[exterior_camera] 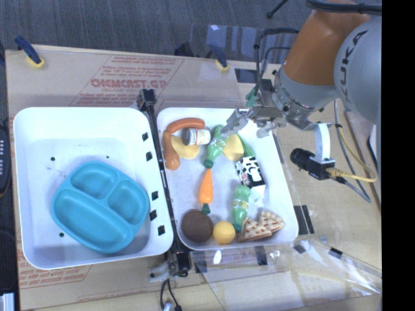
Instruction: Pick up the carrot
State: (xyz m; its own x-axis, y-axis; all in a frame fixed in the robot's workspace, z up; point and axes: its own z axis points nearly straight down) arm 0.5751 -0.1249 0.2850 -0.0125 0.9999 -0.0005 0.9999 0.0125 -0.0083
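Carrot, small orange toy with green top [205, 186], lies in middle of right white plastic bin [284, 199], pointing up and down. Green toy veggie [213, 153] just above it, brown ball [196, 226] just below, green bottle [240, 205] beside on right. End effector [228, 126] hangs over bin's top part, near yellow toy [233, 148], holding nothing. We cannot tell how wide it is. We think: move down toward carrot's fat orange middle, squeeze across thin sides, miss neighbours, lift straight up.
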